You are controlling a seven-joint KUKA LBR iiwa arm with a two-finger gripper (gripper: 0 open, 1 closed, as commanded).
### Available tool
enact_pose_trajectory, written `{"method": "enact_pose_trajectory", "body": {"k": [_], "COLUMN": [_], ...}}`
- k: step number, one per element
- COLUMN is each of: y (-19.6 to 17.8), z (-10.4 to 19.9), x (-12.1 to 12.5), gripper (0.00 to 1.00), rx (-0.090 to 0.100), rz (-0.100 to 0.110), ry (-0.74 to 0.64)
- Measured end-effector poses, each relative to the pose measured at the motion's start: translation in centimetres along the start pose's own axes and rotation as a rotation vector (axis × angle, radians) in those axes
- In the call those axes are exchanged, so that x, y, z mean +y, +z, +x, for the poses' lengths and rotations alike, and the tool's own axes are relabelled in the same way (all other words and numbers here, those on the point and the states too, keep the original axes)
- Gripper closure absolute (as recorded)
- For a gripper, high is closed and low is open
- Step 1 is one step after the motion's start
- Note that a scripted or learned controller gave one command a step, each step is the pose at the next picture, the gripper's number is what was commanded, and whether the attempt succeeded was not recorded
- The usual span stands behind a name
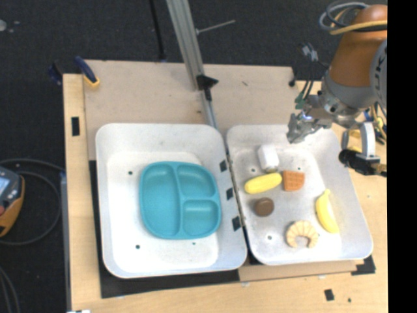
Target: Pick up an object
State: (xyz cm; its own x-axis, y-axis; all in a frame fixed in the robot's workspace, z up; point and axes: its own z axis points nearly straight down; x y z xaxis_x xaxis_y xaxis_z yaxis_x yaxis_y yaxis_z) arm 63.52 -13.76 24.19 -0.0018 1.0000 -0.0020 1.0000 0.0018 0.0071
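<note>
Gripper (301,126) hung over right bin's (348,194) upper edge, above marshmallow (267,156); finger state unclear. Teal tray (179,199) lay in left bin (117,149). No writing legible.

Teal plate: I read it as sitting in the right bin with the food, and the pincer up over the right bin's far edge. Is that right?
Not quite. The camera view shows the teal plate in the left bin, by itself. The food pieces, such as the banana, lie in the right bin. The pincer is indeed over the right bin's far edge.
</note>
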Motion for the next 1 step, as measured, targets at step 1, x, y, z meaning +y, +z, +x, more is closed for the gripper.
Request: {"method": "enact_pose_trajectory", "body": {"k": [1], "y": [-1.02], "z": [4.85], "x": [-0.83], "gripper": [1.00], "rx": [0.003], "rz": [0.005], "ry": [-0.004]}}
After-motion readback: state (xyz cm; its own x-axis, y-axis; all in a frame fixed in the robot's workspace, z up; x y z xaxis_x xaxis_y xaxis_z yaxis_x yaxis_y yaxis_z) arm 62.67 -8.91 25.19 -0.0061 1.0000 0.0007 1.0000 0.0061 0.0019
